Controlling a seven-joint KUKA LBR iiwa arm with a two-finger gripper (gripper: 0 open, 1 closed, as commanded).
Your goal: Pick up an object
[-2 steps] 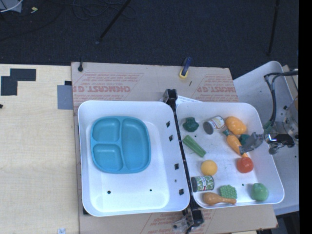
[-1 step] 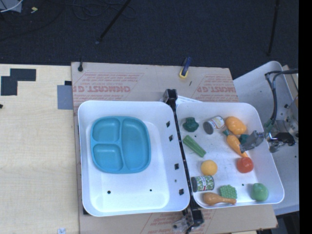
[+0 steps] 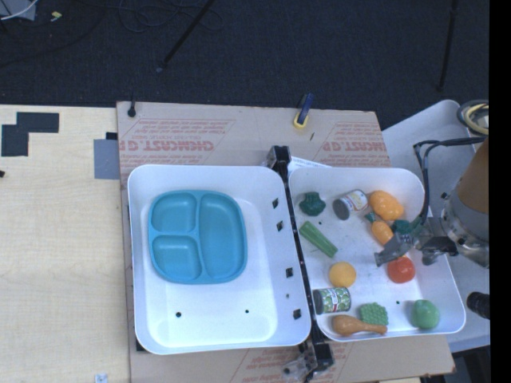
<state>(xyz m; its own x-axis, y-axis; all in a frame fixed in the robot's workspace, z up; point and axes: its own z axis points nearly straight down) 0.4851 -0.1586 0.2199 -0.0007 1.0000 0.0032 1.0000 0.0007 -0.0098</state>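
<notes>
Two shallow white bins are seen side by side on a cardboard-covered bench, the left bin (image 3: 160,325) in the lower centre of the frame and the right bin (image 3: 447,294) toward the lower right. A blue divided plate (image 3: 197,236) lies in the upper part of the left bin. The right bin is scattered with small toy foods: a dark green piece (image 3: 312,205) near its upper left corner, a small tin (image 3: 350,204) lying on its side beside an orange-yellow fruit (image 3: 386,205), a smaller orange piece (image 3: 382,231) below that, a green stick-shaped vegetable (image 3: 318,239), a yellow-orange ball (image 3: 342,274), a green-labelled can (image 3: 331,300), a tan drumstick (image 3: 356,325), a green textured block (image 3: 373,314), a red tomato (image 3: 401,270) and a green ball (image 3: 425,314). The arm is seen entering from the right edge, and the gripper (image 3: 397,250) is placed low over the right side of the right bin, just above the red tomato and just beside the smaller orange piece. Its dark fingers appear slightly apart, pointing toward the lower left, and nothing is seen gripped between them.
</notes>
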